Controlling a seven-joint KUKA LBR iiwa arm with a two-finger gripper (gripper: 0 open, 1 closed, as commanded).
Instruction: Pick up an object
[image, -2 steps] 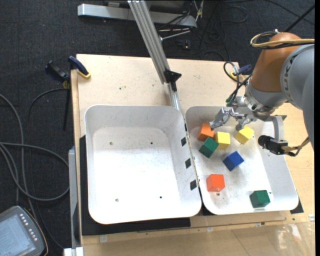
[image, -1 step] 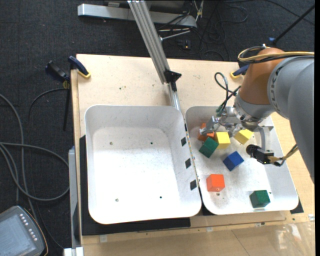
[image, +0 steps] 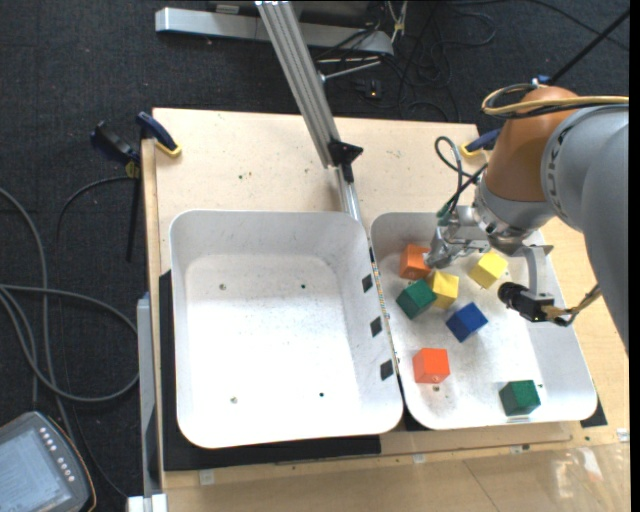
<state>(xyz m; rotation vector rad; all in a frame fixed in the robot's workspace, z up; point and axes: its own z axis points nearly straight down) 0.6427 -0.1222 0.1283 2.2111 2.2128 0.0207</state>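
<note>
Several coloured blocks lie in the right bin (image: 560, 350): an orange one (image: 414, 262) at the upper left, a green one (image: 416, 298), a yellow one (image: 444, 286), another yellow one (image: 489, 269), a blue one (image: 466, 321), an orange one (image: 431, 365) and a dark green one (image: 519, 397) near the front. My gripper (image: 442, 252) hangs low over the cluster, between the upper orange block and the yellow blocks. Nothing shows between its fingers.
The left bin (image: 270, 330) sits beside the right one, sharing a middle wall. A metal pole (image: 305, 85) slants in from the top. Blue and yellow clamps (image: 150, 130) sit at the bench's far left corner. Cables lie on the floor at left.
</note>
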